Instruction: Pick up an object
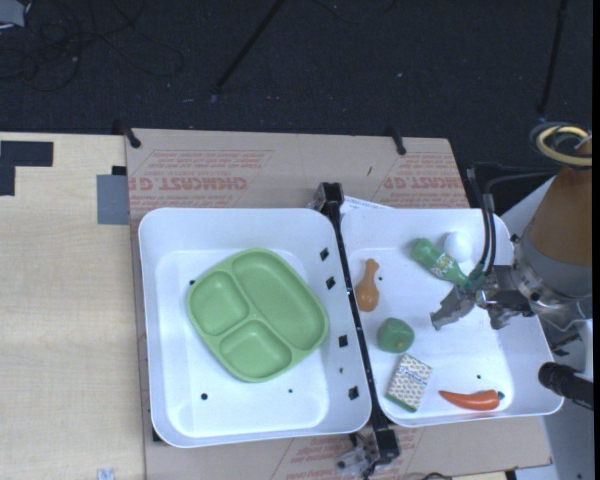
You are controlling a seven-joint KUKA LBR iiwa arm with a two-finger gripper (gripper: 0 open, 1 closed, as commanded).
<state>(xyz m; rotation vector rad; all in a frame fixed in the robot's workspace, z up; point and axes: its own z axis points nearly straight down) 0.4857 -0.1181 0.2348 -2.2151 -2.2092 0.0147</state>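
The gripper (477,306) is observed at right of frame, fingers apart and clamped on nothing, poised over bare bin floor; the green ball (395,335) (nearest candidate) lies lower left.

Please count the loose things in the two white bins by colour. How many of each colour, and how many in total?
Green: 3: divided plate, bottle, ball
Orange or red: 2: gourd-shaped toy, chilli pepper
White: 1: ball
Patterned: 1: small box
Total: 7
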